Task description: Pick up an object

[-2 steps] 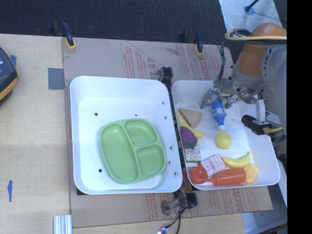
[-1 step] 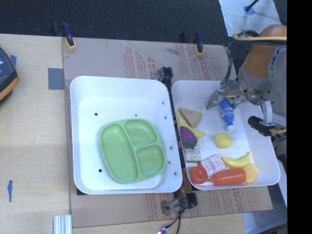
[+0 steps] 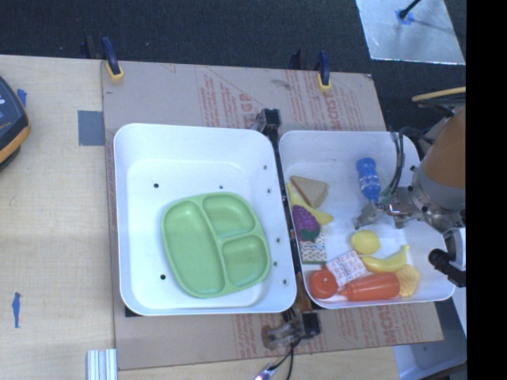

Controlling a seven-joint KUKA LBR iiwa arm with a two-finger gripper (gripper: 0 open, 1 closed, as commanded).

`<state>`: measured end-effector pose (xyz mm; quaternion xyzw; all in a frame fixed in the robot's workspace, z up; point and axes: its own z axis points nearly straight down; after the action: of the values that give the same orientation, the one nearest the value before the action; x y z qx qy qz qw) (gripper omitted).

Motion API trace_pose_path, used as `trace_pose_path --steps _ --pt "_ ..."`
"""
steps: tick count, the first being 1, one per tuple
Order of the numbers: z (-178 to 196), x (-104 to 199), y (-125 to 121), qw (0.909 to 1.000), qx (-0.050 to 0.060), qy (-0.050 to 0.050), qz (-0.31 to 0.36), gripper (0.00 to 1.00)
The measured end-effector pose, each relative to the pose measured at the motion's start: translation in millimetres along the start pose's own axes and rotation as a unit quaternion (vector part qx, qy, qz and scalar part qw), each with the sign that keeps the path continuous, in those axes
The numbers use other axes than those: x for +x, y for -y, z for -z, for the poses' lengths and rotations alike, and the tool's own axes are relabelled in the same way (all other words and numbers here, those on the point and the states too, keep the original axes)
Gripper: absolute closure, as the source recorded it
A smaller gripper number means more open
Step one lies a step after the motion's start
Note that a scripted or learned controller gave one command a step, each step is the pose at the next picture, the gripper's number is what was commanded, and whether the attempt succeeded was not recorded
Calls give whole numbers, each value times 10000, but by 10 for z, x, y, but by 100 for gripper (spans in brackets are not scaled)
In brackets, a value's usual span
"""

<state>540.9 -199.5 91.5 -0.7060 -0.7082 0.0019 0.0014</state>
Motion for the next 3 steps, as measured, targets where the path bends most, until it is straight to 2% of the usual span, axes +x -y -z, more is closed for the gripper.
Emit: trace_pose_path --steps 1,2,3 --pt "-5 356 457 10000 2 -9 7 0" --pt "98 344 456 10000 6 -3 27 100" --pt "1008 816 393 10000 -17 -7 14 100"
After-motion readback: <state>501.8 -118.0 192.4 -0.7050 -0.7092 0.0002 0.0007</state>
